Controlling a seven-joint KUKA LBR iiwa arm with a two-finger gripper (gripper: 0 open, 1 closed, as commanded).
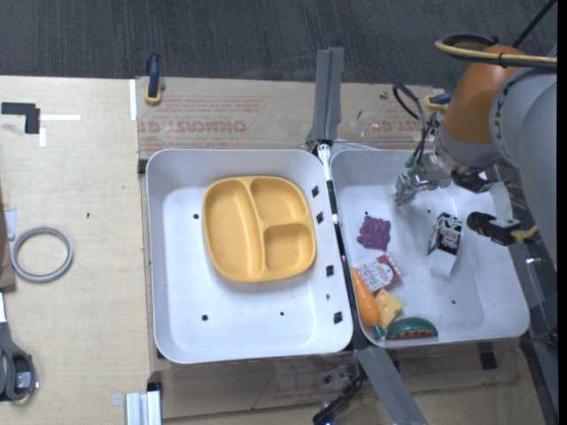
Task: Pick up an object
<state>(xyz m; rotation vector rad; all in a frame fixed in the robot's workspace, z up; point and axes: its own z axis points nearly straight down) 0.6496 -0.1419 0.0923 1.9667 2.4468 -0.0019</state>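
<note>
We see the arm (pixel 496 104) reaching over the right bin (pixel 496 321), its gripper (pixel 413 184) hanging near the back wall; we cannot tell its state. The left bin (pixel 177 326) holds a yellow tray (pixel 259 228). In the right bin lie a carton (pixel 445 235), grapes (pixel 375 231), a packet (pixel 376 274) and a carrot (pixel 365 303).

Robotics lab, wooden bench (pixel 80 326), two white bins (pixel 168 264), tape roll (pixel 41 253)

Grey arm (pixel 523 104) reaches from right, gripper (pixel 409 187) lowered, pointing down-left
</note>
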